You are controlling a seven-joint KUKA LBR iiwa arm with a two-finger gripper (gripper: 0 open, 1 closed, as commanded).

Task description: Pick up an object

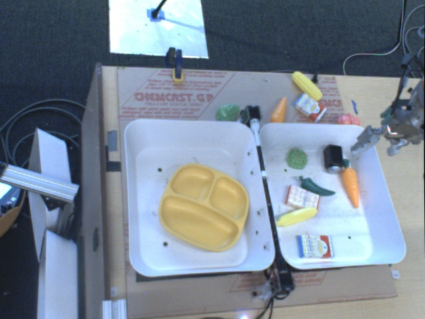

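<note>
Light was bright and even from above. The white bins [199, 135] nearly washed out, shadows beneath the toys soft and short. A pale sheet [133, 18] at top glared. Focus was slightly soft throughout, the dark floor [46, 38] grainy.

Floor [53, 38]: dark carpet, seen around the bench on the left and along the top.
Bench [392, 178]: pale wood top, covered for the most part by a brown cardboard sheet [199, 88] printed with red lettering.
Clamp [175, 64]: a dark clamp with a yellow tip is set at the cardboard's far edge.
Floor panel [159, 18]: a pale, shiny square sheet is laid on the carpet beyond the bench.
Cables [30, 115]: grey loops are seen on the carpet at left.
Aluminium rail [40, 183]: placed at the left edge, above white boxes [56, 244].
Light: even and soft.
</note>
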